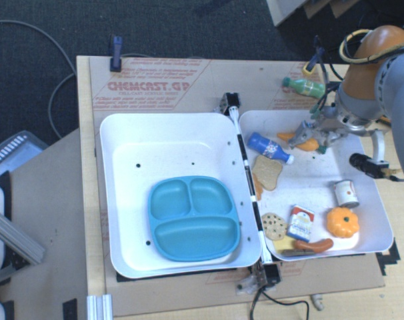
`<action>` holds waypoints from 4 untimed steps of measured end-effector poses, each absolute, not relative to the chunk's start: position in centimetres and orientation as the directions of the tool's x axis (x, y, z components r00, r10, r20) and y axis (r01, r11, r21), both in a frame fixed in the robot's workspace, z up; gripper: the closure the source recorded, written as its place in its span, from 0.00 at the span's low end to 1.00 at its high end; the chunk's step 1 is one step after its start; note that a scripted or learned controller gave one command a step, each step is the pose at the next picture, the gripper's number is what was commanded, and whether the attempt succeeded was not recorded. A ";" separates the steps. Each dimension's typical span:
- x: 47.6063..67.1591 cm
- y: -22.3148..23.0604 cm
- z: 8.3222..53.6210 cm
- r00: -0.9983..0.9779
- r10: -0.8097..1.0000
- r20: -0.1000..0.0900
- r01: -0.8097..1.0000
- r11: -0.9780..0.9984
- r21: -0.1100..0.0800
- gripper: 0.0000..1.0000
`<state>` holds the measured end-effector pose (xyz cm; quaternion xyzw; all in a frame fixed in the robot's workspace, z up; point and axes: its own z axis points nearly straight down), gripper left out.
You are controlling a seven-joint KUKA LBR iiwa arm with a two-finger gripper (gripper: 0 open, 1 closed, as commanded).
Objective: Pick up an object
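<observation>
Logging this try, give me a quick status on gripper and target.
Gripper low in right bin, over orange carrot-like piece; grip unclear. Blue bottle close beside it. Nothing seen lifted.

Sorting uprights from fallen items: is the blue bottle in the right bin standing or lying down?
Lying down. The blue bottle rests on its side on the right bin floor, long axis running diagonally.

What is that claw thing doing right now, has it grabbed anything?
End effector: low over the right bin's far end, right at an orange object; whether it holds it cannot be told.
</observation>
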<state>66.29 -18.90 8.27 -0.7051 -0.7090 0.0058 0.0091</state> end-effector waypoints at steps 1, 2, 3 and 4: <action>66.4 -20.5 8.3 -0.003 1.000 0.002 1.000 0.003 -0.013 0.00; 66.6 -16.6 8.5 -0.002 1.000 0.000 1.000 0.002 -0.007 0.00; 66.6 -20.9 8.5 -0.003 1.000 0.008 1.000 0.003 -0.008 0.00; 66.6 -13.4 8.5 -0.004 1.000 0.003 1.000 0.004 -0.008 0.00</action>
